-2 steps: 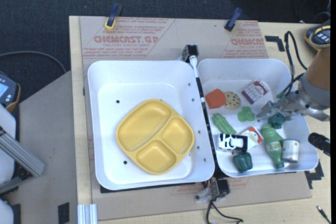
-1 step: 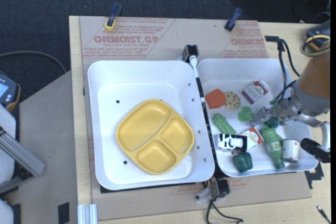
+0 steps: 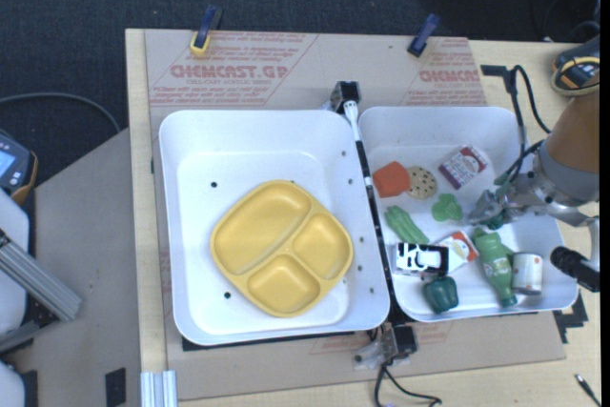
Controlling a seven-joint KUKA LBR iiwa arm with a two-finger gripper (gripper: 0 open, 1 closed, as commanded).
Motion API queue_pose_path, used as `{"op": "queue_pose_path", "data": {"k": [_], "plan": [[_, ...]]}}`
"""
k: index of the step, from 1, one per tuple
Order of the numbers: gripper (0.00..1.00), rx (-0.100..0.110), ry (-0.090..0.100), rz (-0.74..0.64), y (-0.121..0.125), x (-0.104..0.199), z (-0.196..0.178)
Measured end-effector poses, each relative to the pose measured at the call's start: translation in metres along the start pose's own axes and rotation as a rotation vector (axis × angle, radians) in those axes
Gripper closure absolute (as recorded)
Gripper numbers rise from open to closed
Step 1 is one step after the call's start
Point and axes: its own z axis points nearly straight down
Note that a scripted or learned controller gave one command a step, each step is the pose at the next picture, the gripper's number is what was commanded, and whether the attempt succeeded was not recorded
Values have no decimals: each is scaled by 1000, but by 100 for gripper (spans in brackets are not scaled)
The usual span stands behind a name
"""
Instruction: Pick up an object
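The right bin [image 3: 434, 121] holds several small items: an orange-red piece [image 3: 390, 178], a round cookie [image 3: 422, 182], a brown and white packet [image 3: 463, 166], a light green lump [image 3: 446, 207], a long green vegetable [image 3: 407, 226], a black and white object [image 3: 420, 257], a dark green pepper [image 3: 440, 295], a green bottle [image 3: 494, 264], a white and orange piece [image 3: 462, 248] and a small can [image 3: 527, 272]. My gripper [image 3: 493, 208] reaches in from the right, low over the bin, just above the green bottle and right of the light green lump.
The left bin [image 3: 191, 138] holds a yellow divided plate [image 3: 281, 246]. Black clamps [image 3: 345, 95] sit between the bins at the far and near ends. Cables [image 3: 519, 100] run past the right bin's far right corner.
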Motion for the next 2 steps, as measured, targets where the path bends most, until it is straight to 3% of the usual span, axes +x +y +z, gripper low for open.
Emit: {"op": "queue_pose_path", "data": {"k": [2], "plan": [[100, -8, -4, -2, -3, 2, -114]]}}
